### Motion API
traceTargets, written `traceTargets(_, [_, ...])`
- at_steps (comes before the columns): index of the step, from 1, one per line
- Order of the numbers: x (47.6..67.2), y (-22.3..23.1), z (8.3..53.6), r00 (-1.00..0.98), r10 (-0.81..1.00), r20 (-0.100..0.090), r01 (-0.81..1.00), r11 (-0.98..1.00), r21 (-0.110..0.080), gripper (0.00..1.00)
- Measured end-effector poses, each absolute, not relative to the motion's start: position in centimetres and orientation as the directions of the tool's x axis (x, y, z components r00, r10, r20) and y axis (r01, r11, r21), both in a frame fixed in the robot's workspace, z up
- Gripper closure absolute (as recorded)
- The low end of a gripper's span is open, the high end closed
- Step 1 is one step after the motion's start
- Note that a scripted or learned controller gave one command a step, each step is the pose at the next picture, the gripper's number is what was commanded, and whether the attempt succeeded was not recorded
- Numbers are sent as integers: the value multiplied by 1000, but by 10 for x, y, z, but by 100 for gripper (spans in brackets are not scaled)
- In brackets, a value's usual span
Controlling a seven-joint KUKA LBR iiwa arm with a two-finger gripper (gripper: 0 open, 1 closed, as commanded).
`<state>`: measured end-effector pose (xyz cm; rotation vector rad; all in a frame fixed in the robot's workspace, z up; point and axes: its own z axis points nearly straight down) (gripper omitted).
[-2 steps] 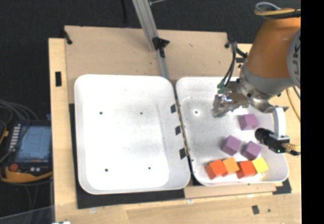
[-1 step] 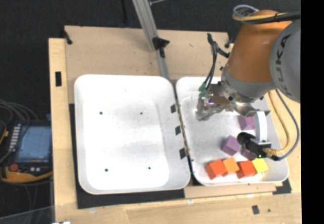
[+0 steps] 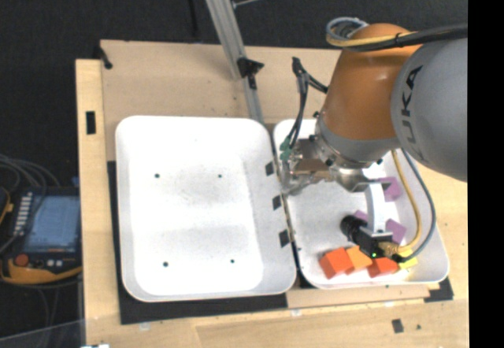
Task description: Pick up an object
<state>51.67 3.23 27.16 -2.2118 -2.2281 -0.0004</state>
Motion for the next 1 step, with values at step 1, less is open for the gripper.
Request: traceTargets(1, [509, 85, 267, -8, 1000, 2, 1000, 8, -4, 100])
